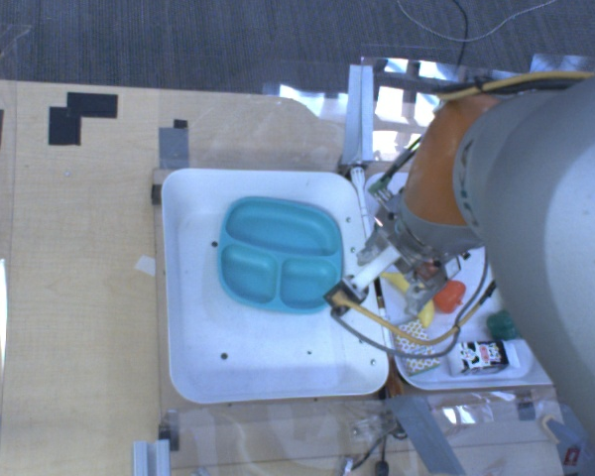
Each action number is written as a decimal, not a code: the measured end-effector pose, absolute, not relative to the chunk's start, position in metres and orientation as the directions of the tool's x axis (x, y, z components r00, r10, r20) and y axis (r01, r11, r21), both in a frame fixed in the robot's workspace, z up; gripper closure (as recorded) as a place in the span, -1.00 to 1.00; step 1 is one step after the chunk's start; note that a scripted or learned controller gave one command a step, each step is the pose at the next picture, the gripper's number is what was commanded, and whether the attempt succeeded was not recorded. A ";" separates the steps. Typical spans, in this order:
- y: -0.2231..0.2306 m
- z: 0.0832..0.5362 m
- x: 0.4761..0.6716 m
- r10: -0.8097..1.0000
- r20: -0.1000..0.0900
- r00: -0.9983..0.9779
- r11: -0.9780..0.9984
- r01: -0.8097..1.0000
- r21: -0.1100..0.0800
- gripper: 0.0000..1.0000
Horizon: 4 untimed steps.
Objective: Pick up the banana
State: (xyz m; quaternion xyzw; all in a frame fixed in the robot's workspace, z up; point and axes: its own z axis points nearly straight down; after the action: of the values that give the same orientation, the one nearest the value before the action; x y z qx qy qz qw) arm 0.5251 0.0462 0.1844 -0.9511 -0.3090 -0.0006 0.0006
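The banana shows as short yellow pieces in the right bin, at its left side, mostly hidden under the arm's wrist. My gripper hangs directly over it, low in that bin, below the orange band. The wrist body and a looping cable cover the spot where gripper and banana meet, so I cannot tell whether they touch.
The left bin holds a blue divided plate. Beside the banana lie a red-orange item, a green item and a black-and-white item. The bins' shared wall runs just left of the gripper.
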 end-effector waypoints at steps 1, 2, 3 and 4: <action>0.100 0.184 0.562 0.617 0.001 0.787 -0.787 0.617 -0.001 -1.00; -0.026 0.184 0.487 0.802 0.002 0.597 -0.597 0.802 0.001 -1.00; -0.002 0.185 0.544 0.826 0.002 0.563 -0.563 0.826 0.001 -1.00; -0.047 0.184 0.487 0.838 0.002 0.546 -0.546 0.838 0.002 -1.00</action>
State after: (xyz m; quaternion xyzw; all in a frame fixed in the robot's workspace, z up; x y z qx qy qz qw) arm 0.4873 -0.0468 0.1845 -0.8792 -0.4765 -0.0012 -0.0003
